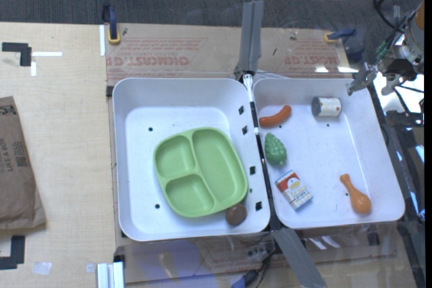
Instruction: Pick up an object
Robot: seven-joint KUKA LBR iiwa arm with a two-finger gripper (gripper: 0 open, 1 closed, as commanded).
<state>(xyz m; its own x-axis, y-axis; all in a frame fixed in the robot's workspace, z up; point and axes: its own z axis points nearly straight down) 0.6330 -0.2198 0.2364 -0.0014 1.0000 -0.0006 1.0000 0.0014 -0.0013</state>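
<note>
From my seat, the arm (405,44) at the table's far right corner is cut off by the picture's right edge, and I cannot make out its tool among the cables. The brown paper bag (17,162) on the table's left edge is cropped. The small carton's (294,189) label is too small to read.

Robotics lab: bench (61,77) w/ two white bins (128,145), tape marks, cables, toy props.

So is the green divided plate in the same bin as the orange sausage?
No, the green divided plate sits in the left bin, while the orange sausage lies in the right bin.
</note>
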